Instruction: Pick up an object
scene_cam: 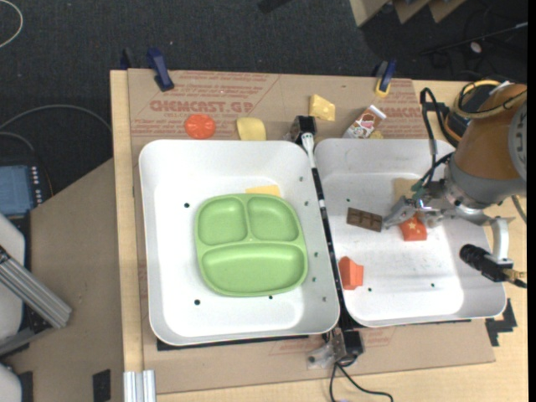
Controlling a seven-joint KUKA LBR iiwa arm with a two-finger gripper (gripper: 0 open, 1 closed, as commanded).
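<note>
Jaws are a toss-up, you can't tell their state: the gripper (413, 212) is low in your right bin (435, 304), right over the orange block (414, 230), brown bar (365, 219) beside it.

We see a divided plate (249, 245) in the left bin (167, 291), a chocolate bar (364, 219) at nine o'clock in the right bin (402, 308), a block (351, 273) at seven, the gripper (410, 212) at centre
</note>
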